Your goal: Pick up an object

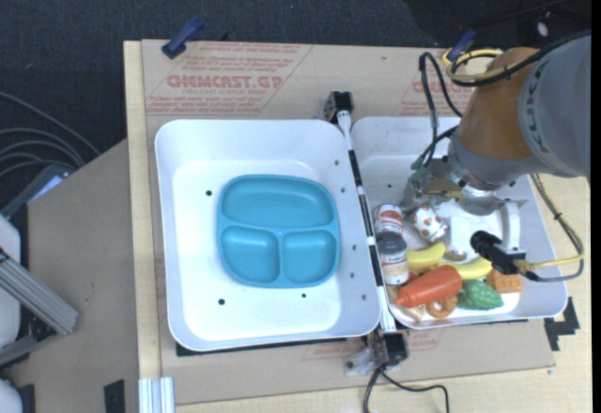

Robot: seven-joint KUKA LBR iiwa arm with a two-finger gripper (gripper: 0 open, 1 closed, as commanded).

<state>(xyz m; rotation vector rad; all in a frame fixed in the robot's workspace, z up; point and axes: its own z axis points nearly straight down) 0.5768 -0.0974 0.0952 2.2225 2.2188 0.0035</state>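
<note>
I see my end effector [430, 184] low in the right bin [399, 141], grip state unclear, ball [430, 224] just below it, can [388, 219] left-below, blue tray [278, 231] far left

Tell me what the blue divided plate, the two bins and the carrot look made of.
Blue divided plate: likely moulded plastic, smooth with a soft sheen and rounded compartment walls. Left bin and right bin: white, glossy, thin-walled, probably formed plastic with rolled rims. Carrot: seems a toy, probably plastic, with uniform orange colour and a faint highlight; rubber cannot be ruled out.
</note>
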